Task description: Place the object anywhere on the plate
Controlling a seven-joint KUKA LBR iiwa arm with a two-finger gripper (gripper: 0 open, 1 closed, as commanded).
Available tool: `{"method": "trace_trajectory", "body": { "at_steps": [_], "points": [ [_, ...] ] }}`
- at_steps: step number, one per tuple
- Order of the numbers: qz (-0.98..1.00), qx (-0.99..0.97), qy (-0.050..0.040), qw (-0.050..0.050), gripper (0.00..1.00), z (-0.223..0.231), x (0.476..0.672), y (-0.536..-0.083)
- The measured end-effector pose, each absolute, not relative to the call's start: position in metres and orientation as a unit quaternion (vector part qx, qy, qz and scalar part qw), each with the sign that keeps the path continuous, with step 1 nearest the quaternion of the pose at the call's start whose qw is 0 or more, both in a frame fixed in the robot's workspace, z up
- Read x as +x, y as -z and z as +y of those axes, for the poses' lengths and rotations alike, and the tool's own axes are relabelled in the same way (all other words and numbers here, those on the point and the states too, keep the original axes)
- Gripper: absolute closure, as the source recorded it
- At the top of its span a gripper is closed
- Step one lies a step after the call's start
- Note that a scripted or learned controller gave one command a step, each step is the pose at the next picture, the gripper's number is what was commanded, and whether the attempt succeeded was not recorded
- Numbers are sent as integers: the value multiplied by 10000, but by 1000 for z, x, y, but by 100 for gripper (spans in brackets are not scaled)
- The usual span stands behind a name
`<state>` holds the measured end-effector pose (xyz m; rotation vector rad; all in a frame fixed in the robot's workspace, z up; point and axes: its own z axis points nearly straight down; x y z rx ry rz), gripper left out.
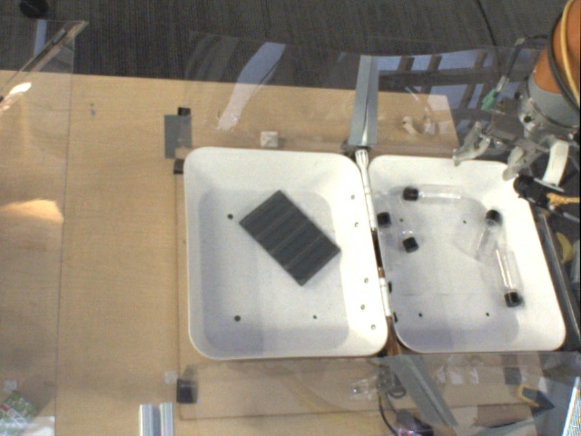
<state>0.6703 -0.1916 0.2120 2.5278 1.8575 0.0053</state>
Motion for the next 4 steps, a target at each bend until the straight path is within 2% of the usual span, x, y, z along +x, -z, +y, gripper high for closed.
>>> {"method": "trace_trajectory", "body": {
  "at_steps": [1,2,3,4],
  "points": [
    [5951,8037,-28,44,100,-190,672,-223],
    [5954,8034,-27,42,0,-190,672,-223],
    [5979,8015,-36,64,100,-189,674,-235],
    [6848,7287,-10,14,100,-187,630,-206]
  ]
}}
